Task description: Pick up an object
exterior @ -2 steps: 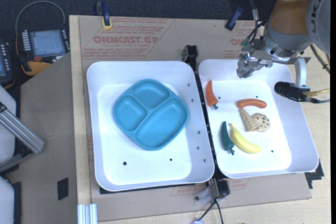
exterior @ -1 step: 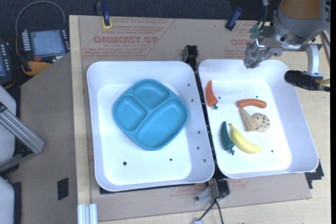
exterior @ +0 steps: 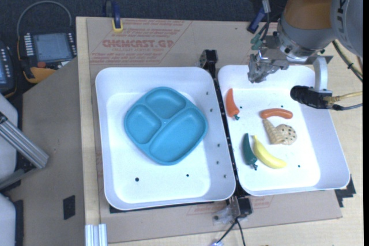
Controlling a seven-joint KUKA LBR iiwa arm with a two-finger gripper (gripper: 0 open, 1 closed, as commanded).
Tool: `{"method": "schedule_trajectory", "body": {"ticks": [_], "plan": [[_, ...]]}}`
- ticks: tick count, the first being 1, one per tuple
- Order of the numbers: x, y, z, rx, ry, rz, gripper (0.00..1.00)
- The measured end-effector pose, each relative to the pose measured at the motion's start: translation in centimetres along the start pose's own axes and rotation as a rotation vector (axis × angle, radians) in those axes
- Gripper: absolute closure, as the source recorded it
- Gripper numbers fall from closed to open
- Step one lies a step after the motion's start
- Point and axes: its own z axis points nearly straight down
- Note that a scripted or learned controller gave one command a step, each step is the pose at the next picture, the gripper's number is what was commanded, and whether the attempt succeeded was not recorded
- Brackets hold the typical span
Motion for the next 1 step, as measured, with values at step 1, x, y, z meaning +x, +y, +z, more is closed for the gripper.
{"method": "schedule_trajectory", "body": {"ticks": [1], "plan": [[5.10, -2.68, 1.61, 0.003, -0.001, 0.001, 1.00]]}}
